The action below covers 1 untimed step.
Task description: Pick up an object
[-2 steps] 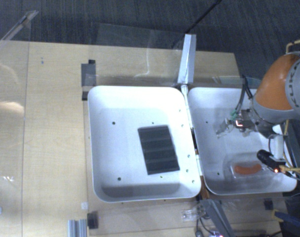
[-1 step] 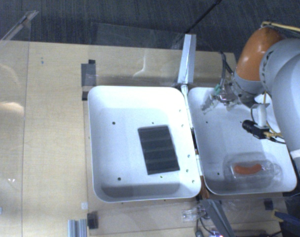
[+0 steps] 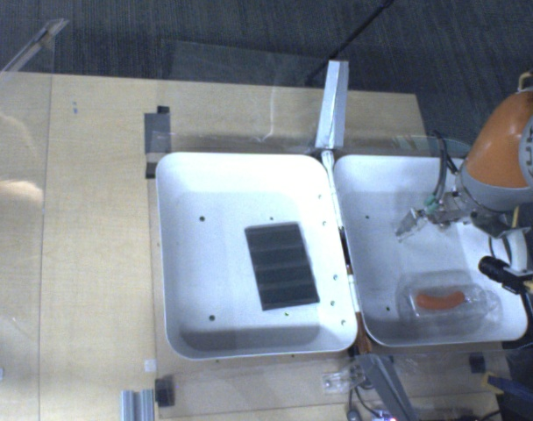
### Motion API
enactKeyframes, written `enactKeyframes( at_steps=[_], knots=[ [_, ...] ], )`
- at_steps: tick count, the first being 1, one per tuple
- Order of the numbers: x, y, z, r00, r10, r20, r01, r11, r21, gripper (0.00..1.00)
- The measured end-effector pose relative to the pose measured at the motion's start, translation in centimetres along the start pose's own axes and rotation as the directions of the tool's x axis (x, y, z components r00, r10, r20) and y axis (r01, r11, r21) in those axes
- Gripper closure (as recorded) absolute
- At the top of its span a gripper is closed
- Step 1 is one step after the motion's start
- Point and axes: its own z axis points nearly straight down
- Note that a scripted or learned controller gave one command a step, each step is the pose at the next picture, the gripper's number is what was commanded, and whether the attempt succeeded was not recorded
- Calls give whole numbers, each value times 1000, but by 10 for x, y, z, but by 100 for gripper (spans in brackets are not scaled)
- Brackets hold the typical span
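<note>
arm (image 3: 512, 147): it comes in from the right and hangs over the back of the right bin, so you're already parked above the side where the one small thing sits.

gripper (image 3: 422, 217): sits low over the right bin's (image 3: 372, 191) floor, near the middle-back. It's too small and glinty for me to tell how it's set, and I see nothing in it.

pouch (image 3: 444, 301): clear plastic with an orange-red thing inside, lying flat near the front wall of the right bin. It's near the gripper but clearly apart from it, toward the front.

pad (image 3: 282, 266): dark ribbed rectangle, flat in the middle of the left bin (image 3: 188, 200), a bit skewed. It's well away from the walls, so you'd get an easy top approach there too.

desk (image 3: 91, 235): light wood, both bins side by side on it with a metal post (image 3: 333, 103) standing at the back where they meet.

my guess: the pouch is the closer pick, but the slick film could slip or crumple, so I'd call it not yet grabbed.
</note>
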Motion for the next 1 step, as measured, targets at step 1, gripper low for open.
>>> enactKeyframes(
  at_steps=[1],
  knots=[
    [1, 2, -12, 1000, -3, 1, 3, 1000, -5, 100]
  ],
)
